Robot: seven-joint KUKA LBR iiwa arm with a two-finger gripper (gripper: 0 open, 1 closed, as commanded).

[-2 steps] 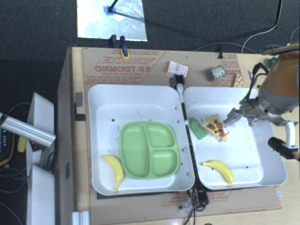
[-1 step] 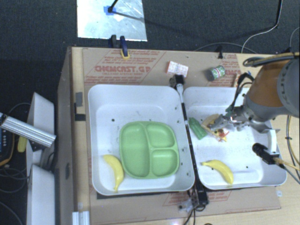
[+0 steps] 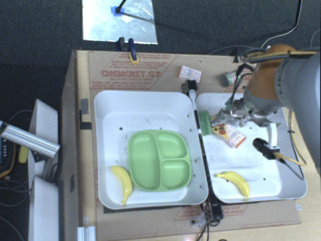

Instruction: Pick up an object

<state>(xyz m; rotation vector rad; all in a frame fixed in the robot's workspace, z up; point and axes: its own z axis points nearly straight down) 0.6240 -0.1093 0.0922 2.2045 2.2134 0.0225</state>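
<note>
In the left bin (image 3: 103,134), a green divided plate (image 3: 160,159) lies with a banana (image 3: 123,182) touching its near-left rim. Right of the plate, past the bins' shared wall, the gripper (image 3: 228,115) hangs over a small red-and-white packet (image 3: 229,134); whether it grips cannot be told. A second banana (image 3: 235,181) lies nearer. A good grasp means descending squarely onto the packet, clear of the wall.

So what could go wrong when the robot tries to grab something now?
The gripper sits low in the right bin, right by the small snack packet and a green thing against the bin wall. It might nudge the flat packet away instead of lifting it, or bump the wall between the bins. The banana there lies apart from the gripper, so closing here probably misses it.
</note>
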